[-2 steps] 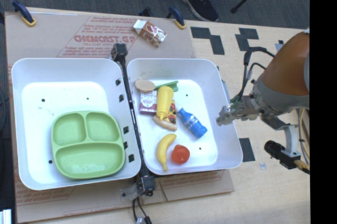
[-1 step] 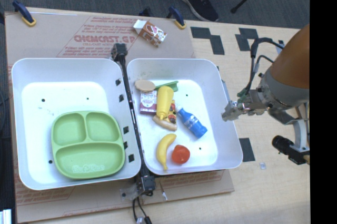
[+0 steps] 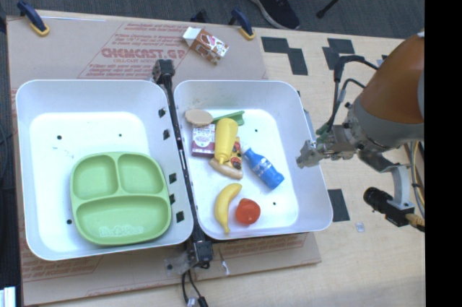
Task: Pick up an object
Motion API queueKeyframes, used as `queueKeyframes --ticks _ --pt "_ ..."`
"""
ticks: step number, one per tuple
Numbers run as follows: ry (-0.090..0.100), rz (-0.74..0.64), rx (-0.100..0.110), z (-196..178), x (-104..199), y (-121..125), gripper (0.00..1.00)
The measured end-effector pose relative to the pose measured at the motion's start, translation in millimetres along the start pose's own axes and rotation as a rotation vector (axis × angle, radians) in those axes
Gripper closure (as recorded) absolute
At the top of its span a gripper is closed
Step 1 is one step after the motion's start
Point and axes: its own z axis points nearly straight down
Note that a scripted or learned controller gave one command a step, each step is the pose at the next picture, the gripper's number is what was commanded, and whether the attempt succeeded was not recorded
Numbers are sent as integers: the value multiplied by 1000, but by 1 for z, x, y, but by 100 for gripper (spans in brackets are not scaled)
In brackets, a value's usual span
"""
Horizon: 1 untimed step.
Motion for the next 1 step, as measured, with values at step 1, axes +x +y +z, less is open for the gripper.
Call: queueKeyframes --ticks 1 --pt "-1 1 -1 4 -7 -5 100"
